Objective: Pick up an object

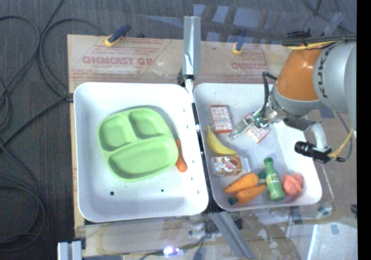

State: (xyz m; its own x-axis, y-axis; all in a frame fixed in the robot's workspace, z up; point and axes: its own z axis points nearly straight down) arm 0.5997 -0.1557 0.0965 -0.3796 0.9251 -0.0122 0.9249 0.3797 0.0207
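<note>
- Two white bins sit side by side on the counter: the left bin and the right bin, their inner walls touching along the middle.
- The gripper hangs over the upper middle of the right bin, reaching in from the grey and orange arm at the right. Whether its fingers are wide or narrow, I cannot tell; nothing shows plainly between them.
- Just under and beside the gripper lies a small red-and-white packet, tilted on a diagonal.
- A red-and-white carton lies near the bin's upper left, long axis roughly up and down the view, a little apart from the gripper.
- A banana lies below it, long axis slanting from upper left to lower right, close to the bin's left wall.
- A second printed box lies just below the banana.
- Two orange carrots lie side by side near the bottom edge, both pointing up to the right, green ends at lower left.
- A green bottle stands or lies just right of them, long axis near vertical in the view, cap toward the top.
- A pink lump sits beside the bottle, near the lower right corner.
- Bare floor shows along the right bin's right side and upper right.
- In the left bin, a green divided plate lies at the middle with another carrot touching its right edge, long axis up and down; bare room rings the plate.
</note>
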